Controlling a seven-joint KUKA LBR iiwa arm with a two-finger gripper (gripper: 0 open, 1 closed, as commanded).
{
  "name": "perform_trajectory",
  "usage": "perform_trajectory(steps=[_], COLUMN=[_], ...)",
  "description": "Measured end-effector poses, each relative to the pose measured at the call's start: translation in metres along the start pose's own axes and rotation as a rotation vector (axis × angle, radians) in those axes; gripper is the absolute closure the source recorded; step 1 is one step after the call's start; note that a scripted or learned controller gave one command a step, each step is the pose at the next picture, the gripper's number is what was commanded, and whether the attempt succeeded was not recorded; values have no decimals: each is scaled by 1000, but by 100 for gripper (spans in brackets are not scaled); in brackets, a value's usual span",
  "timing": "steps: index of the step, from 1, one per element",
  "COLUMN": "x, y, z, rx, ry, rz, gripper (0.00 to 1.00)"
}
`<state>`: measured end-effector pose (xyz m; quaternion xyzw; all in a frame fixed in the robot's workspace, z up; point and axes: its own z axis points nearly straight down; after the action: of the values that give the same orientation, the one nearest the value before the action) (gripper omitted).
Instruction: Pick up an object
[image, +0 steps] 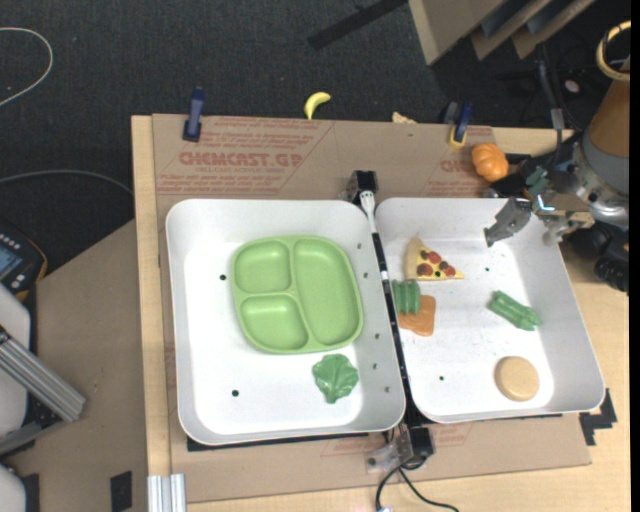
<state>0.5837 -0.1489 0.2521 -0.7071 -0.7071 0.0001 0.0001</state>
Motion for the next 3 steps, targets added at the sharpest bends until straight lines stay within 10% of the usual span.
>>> perform_trajectory(steps=[1, 2, 3], x=[40, 11, 76], y=[-38, -44, -104], z=[173, 166, 26], rx=[3, -2, -11], ry=[1, 1, 2], rz=[3, 2, -7], gripper=[0, 0, 0])
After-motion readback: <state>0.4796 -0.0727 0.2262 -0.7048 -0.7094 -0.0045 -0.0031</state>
